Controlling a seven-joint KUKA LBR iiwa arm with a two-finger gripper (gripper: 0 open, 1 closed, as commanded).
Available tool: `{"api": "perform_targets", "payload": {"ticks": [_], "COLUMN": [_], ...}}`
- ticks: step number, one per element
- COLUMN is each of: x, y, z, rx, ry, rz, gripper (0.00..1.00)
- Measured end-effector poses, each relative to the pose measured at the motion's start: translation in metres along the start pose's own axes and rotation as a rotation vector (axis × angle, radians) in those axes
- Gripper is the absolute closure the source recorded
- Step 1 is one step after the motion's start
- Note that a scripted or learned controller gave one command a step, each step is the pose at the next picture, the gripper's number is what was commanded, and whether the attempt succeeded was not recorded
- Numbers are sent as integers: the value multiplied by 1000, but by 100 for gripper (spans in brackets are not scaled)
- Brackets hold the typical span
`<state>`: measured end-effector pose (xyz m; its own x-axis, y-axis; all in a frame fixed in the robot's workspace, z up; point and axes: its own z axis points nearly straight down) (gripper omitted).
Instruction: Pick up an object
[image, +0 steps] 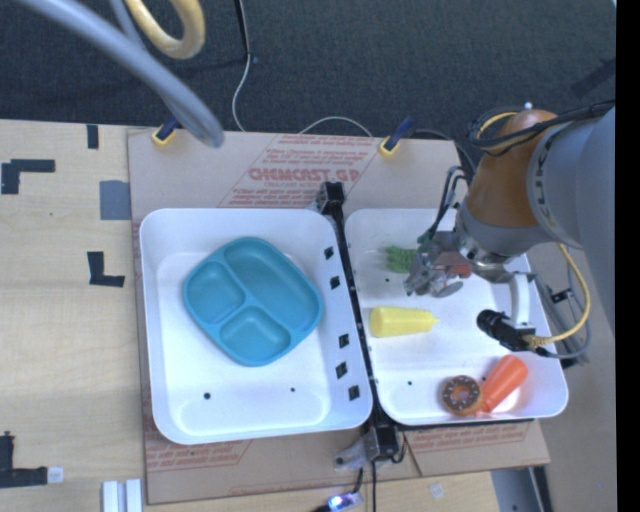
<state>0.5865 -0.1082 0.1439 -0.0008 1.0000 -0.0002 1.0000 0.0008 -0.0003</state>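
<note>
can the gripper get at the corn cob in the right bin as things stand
Probably yes. The gripper hovers in the right bin just above the yellow corn cob, which lies flat with bare floor all round it. The doughnut and carrot sit well off at the near corner.

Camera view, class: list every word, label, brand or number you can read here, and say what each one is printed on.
"CHEMCAST GP": red print, upside down, on the brown cardboard sheet beneath the two shallow white bins, just beyond their far edge.
More red print in slanted rows around it on the same sheet: too faint and small to read.
No readable text on the blue divided plastic plate or the toy foods.
</note>
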Motion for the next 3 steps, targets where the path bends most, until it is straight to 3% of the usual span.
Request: {"api": "perform_targets", "payload": {"ticks": [1,2,3], "x": [-5,-5,57], "y": [-4,-3,-16], "z": [-59,-83,-84], "rx": [-2,1,5], "ry": [-1,0,2], "rz": [-1,-1,-6], "gripper": [100,100,100]}}
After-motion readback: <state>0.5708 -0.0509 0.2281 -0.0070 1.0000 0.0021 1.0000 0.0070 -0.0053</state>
